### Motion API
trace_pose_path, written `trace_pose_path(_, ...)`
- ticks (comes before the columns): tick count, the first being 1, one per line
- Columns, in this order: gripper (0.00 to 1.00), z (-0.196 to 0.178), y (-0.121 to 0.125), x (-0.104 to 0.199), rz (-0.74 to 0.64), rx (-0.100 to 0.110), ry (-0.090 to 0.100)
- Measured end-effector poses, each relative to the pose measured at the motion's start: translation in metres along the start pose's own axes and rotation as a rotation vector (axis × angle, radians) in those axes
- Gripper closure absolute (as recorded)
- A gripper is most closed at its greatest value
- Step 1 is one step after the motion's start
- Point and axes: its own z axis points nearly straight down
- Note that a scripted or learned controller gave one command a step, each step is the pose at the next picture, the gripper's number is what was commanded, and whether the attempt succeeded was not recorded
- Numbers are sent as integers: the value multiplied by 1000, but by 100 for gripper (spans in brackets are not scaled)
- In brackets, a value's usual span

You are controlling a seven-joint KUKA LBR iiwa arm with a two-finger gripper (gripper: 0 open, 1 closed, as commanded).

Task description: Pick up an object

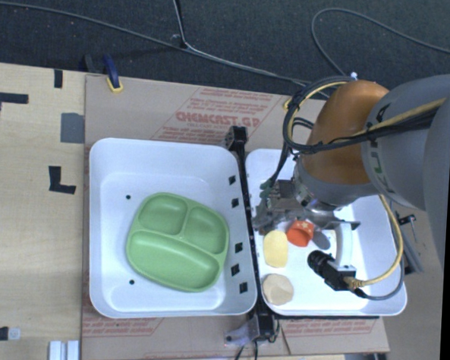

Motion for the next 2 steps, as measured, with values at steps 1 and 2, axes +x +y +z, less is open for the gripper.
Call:
trace_pose_path(1, 100, -9, 2, 49, -1, -2, 0)
trace_pose_path(2, 100, 2, 3, 95, 0, -1, -1)
